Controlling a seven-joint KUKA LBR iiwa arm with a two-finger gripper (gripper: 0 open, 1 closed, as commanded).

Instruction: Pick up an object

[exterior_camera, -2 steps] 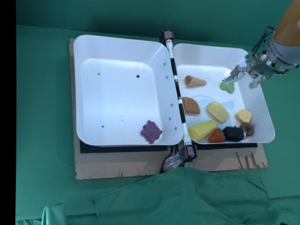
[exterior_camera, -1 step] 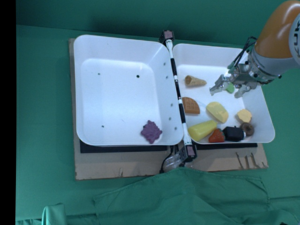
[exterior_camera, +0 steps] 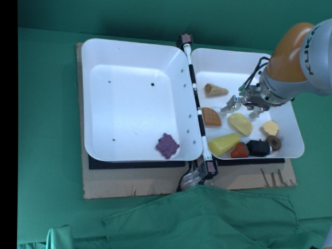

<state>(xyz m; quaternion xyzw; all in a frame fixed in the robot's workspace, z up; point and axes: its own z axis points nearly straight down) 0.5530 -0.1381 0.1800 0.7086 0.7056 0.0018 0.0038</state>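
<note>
Both bins, left (exterior_camera: pixel 104 61) and right (exterior_camera: pixel 290 139), look like smooth, slightly glossy white plastic. They sit on a matt brown cardboard sheet (exterior_camera: pixel 135 188) with rough edges. Matt green cloth (exterior_camera: pixel 46 113) covers the counter, wrinkled at the near side. The arm (exterior_camera: pixel 306 51) has glossy orange and grey shells; the gripper (exterior_camera: pixel 244 104) looks like bare metal.

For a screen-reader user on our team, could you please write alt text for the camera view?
A grey and orange robot arm holds its tool low over the right bin, above small toy foods including a waffle, an ice cream cone and a yellow wedge. The left bin has a purple piece near its front right corner.
</note>
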